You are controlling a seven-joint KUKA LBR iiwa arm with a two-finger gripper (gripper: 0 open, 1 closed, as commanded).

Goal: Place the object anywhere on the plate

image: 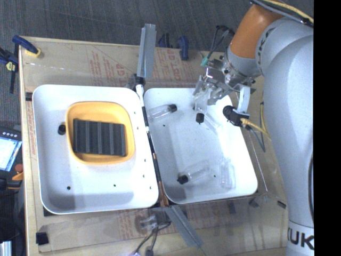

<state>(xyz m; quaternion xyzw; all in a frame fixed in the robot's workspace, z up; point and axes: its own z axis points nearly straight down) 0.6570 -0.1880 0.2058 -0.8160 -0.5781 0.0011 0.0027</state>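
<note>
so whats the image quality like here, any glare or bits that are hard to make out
In the camera view the light is even. The white bins look washed out, with a soft shadow along the left bin's near wall. The clear vials in the right bin almost vanish against the white. The gripper is small and cluttered with cables. The yellow plate is crisp.

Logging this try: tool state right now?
Tool: over the right bin's far edge; open or shut cannot be told, and nothing is seen held in it.
</note>
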